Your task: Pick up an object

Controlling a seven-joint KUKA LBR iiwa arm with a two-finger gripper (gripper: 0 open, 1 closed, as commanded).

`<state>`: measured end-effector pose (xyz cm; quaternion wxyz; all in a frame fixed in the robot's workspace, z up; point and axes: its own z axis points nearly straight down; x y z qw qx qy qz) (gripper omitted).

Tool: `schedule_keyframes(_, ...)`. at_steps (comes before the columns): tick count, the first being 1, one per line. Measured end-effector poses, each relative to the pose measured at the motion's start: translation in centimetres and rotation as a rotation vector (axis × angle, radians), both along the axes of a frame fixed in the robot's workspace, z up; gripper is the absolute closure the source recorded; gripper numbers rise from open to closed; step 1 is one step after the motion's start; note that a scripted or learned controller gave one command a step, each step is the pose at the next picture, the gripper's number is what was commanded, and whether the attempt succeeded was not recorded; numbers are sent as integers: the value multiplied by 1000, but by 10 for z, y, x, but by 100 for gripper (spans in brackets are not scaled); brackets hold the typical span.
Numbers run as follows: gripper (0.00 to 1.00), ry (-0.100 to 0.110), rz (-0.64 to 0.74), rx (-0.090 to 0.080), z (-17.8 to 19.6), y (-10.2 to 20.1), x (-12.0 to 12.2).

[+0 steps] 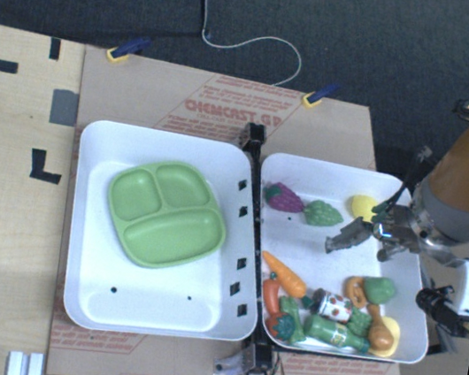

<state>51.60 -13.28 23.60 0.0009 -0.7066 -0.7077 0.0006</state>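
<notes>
Hovering over the right shallow white plastic bin, the grey metal two-finger claw has its fingers spread, gripping nothing. Just behind it sits a smooth round yellow plastic lemon; farther left lies a bumpy green plastic broccoli.

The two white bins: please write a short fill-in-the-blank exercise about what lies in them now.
1. The green divided plate lies in the ____ bin.
2. The carrot has the colour ____.
3. The gripper hovers above the ____ bin.
4. The purple toy lies beside the bins' shared ____.

Missing words: left; orange; right; wall
</notes>
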Motion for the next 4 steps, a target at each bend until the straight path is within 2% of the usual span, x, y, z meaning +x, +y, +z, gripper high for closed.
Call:
schedule_keyframes(1,100,0,1,0,10,0,0)
schedule_keyframes(2,100,-14,8,0,131,58,-10)
schedule_keyframes(3,100,11,4,1,-3,102,39)
schedule_keyframes(4,100,-11,5,3,122,163,-15)
